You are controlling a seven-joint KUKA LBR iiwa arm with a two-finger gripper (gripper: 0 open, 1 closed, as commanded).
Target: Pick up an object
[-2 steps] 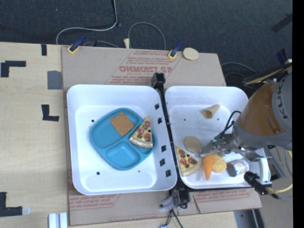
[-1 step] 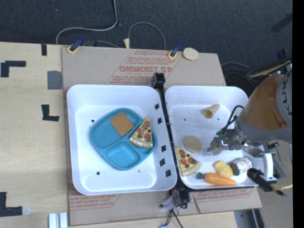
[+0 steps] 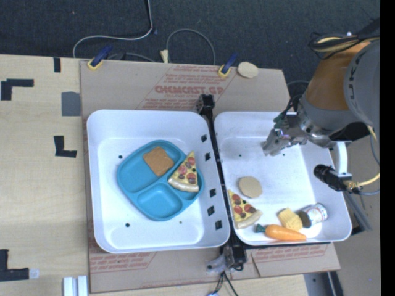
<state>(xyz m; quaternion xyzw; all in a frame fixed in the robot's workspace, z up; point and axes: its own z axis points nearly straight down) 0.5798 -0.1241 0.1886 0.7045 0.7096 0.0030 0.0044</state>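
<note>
My gripper (image 3: pixel 278 145) hangs over the upper middle of the right bin (image 3: pixel 321 165), above bare white floor, with nothing seen in it. Below it in that bin lie a round tan cookie (image 3: pixel 250 187), a pizza slice (image 3: pixel 242 209), an orange carrot (image 3: pixel 285 232), a yellow chunk (image 3: pixel 288 218) and a small silver can (image 3: pixel 313 214). The cookie is the nearest of these and lies a little left of and below the gripper. In the left bin (image 3: pixel 102 165), a blue divided plate (image 3: pixel 148 193) holds a square of toast (image 3: pixel 158 160) and a second pizza slice (image 3: pixel 185 174).
The grey arm with its orange band (image 3: pixel 333 82) comes in over the right bin's upper right corner. A black divider (image 3: pixel 213 165) runs between the two bins. A tan round piece (image 3: pixel 247 69) rests on the cardboard behind the bins. Cables lie on the dark floor at the back.
</note>
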